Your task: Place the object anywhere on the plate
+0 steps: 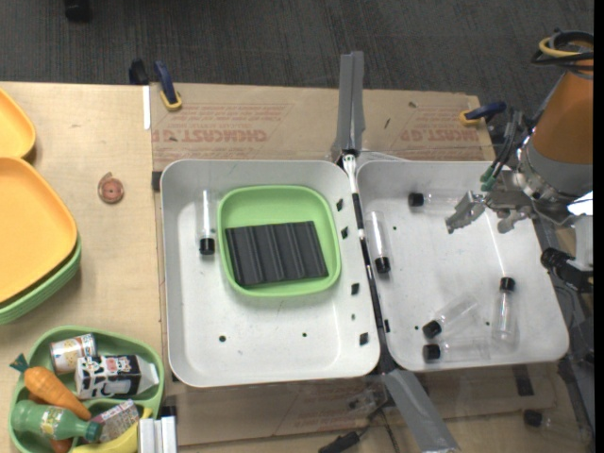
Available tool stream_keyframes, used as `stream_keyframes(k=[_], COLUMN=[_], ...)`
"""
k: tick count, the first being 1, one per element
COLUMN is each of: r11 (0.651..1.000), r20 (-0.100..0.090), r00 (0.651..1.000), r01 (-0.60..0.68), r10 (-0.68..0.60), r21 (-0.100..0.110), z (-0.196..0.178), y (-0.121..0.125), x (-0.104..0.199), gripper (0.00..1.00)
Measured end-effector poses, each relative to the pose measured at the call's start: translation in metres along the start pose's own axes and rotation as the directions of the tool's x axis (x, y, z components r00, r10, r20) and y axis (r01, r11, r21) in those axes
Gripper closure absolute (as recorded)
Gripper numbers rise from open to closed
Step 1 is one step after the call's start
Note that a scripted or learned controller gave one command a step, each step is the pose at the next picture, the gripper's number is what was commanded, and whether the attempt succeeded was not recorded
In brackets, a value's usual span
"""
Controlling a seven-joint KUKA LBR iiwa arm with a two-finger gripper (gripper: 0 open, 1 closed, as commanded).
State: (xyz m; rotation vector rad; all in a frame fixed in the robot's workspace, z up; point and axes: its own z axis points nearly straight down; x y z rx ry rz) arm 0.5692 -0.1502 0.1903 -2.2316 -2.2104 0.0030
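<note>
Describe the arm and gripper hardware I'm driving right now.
The arm has an orange band above a grey wrist, with dark cables and a yellowish loop near its top. The gripper is bare grey metal with two thin fingers.

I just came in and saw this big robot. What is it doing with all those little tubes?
The robot arm reaches in from the right, with its tool over the right bin. That bin has several clear tubes with black caps lying in it. The green plate sits in the left bin, with a dark ridged block on it and one tube beside it. No tube lies on the plate yet.
</note>
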Motion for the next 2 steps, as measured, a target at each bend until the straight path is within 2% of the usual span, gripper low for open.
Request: stream_keyframes(k=[1, 2], r11=[0.962, 0.924], r20=[0.001, 0.002], r00=[0.962, 0.924], r01=[-0.275, -0.382], r10=[0.275, 0.382], r21=[0.001, 0.004], z=[-0.045, 0.001], y=[-0.022, -0.008], x=[0.062, 0.113], gripper=[0.0, 0.0])
